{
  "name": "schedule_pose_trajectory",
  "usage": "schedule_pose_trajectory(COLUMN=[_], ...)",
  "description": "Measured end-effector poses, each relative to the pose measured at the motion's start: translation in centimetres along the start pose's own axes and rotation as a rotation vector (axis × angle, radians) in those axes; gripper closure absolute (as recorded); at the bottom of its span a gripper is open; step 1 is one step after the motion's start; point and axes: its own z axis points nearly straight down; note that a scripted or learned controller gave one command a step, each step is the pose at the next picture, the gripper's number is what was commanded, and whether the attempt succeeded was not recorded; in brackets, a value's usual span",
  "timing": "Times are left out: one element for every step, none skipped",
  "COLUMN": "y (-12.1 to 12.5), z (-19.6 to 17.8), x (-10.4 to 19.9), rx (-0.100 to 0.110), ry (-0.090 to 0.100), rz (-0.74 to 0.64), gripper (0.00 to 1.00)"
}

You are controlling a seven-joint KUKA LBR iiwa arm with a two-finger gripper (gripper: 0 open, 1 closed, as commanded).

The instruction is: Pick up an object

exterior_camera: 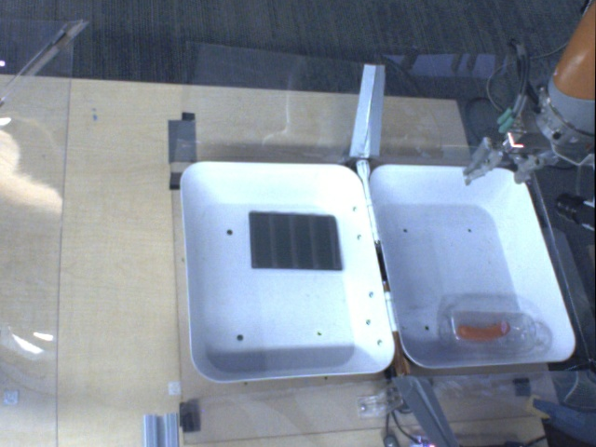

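Observation:
A clear plastic container [491, 328] with an orange piece inside lies on its side in the near right corner of the right bin [438, 240]. In the left bin [209, 277] a dark grey ribbed rectangle [295, 241] lies flat near the middle. My gripper [501, 165] hangs over the far right corner of the right bin, well away from the container. Its fingers [479, 165] are spread open with nothing between them.
A metal bar [367, 115] stands at the far end of the divider between the bins. Cables and fittings [507, 110] crowd the area beside the wrist. Clamps [183, 141] sit at the left bin's corners. Wooden bench stretches to the left.

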Motion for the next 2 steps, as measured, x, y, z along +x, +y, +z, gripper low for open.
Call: schedule_pose_trajectory(y=[-4.8,-11.9], z=[5.2,8.3], x=[-3.2,-1.1], rx=[0.0,0.002], ry=[0.0,0.001], rz=[0.162,0.495], gripper=[0.0,0.0])
